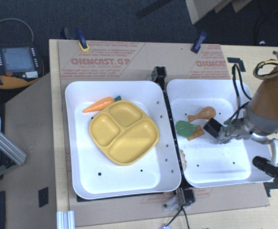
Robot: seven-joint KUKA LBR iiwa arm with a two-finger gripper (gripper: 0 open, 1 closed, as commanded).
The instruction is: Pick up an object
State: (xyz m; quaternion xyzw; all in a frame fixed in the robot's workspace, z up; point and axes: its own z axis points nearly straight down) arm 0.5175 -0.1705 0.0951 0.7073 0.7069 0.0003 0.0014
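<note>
Reaching Low Into the Near Bin, Toys Just Beyond the Jaws

Hovering low inside the right bin [215,173], the gripper [215,127] points toward the small toys clustered at that bin's middle, which suits a pick-up: the nearest candidates sit directly ahead of it. Whether the jaws are spread or pressed together cannot be told; they show as one dark block, and nothing is visibly pinched between them.

Just beyond the jaws, touching or nearly so, lies a green-headed toy [187,128] with a brownish handle. A little past it and to one side rests a tan drumstick [202,114], also close. Either looks small enough to take, though they lie near each other, so a closing grip could nudge the second piece.

Well away from the jaws, across the divider, the left bin [81,166] carries a yellow divided plate [124,132] lying flat, with an orange carrot [98,104] beside its far rim. These are out of the arm's present reach line. Both bins sit on the desk [58,128], atop a printed cardboard sheet, with the bin wall [170,128] between them as the main barrier.
</note>
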